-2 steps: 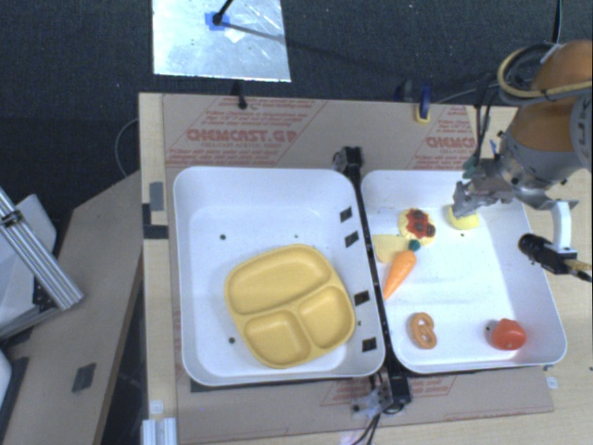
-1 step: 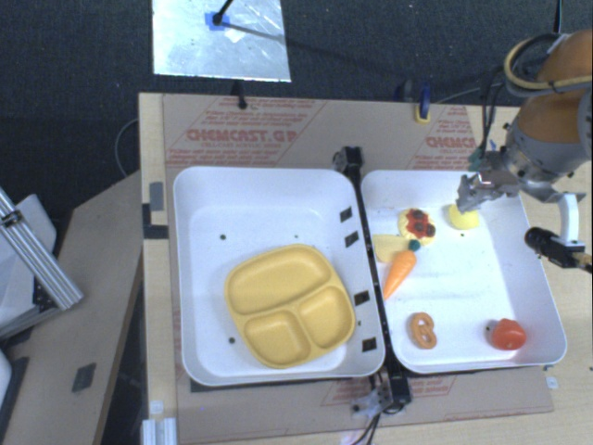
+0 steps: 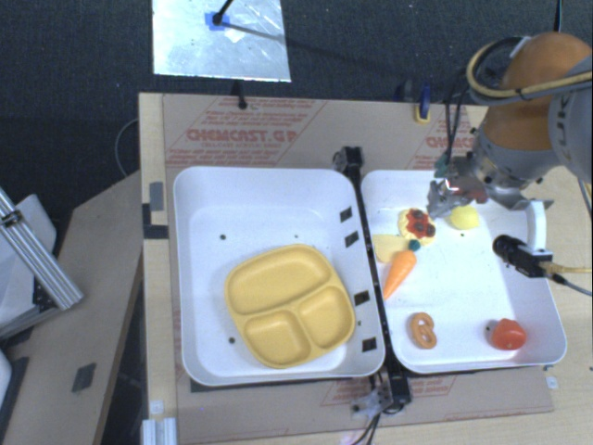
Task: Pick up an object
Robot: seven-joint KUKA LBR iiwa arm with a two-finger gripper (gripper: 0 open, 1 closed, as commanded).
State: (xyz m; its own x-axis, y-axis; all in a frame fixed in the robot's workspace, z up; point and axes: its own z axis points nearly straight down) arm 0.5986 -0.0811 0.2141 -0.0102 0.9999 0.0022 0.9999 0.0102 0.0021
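My gripper (image 3: 446, 198) hangs over the back of the right bin (image 3: 463, 355), reaching in from the right. Just below and right of it lies a yellow lemon-like piece (image 3: 464, 218). To its lower left sits a small round toy with red and dark toppings (image 3: 417, 222), beside a pale yellow piece (image 3: 387, 246). An orange carrot (image 3: 399, 272) lies slanted near the bin's left wall. A brown pretzel (image 3: 422, 330) and a red tomato-like piece (image 3: 507, 335) rest near the front. Nothing shows between the gripper and these things.
The left bin (image 3: 208, 202) holds a yellow divided plate (image 3: 290, 304). A black divider with clips (image 3: 363, 248) runs between the bins. A shiny square sheet (image 3: 220, 26) lies behind the bench.
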